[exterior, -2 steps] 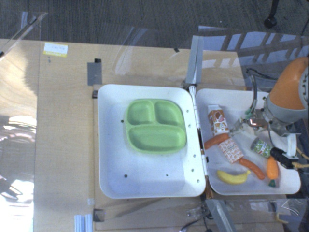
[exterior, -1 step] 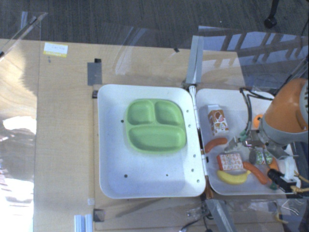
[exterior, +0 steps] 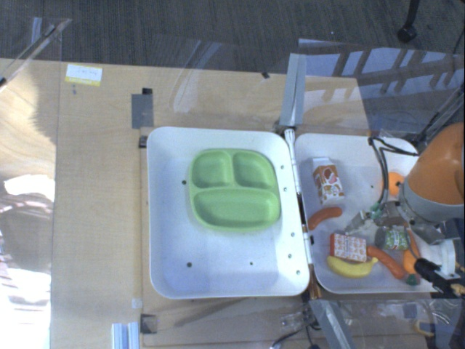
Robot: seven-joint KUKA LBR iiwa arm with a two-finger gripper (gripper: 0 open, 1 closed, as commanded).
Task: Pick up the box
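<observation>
At frame right, the arm [exterior: 439,177] hangs over the right bin [exterior: 349,145], beside the box [exterior: 349,247]; gripper [exterior: 392,231] state indiscernible, labels unreadable.

1. You see a tabletop [exterior: 94,195] of pale wood, smooth with soft glare.
2. The white bins [exterior: 218,267] look like smooth matt plastic.
3. The green tray [exterior: 235,189] is matt plastic.
4. The box [exterior: 349,248] looks like printed cardboard.

The arm [exterior: 436,184] is showing a rounded orange band sitting over a grey wrist section. A thin black cable [exterior: 379,158] is looping out from the orange band's left side. Below the grey section, the gripper [exterior: 389,231] is showing dark metal parts with small green markings, too blurred to make out further.
</observation>
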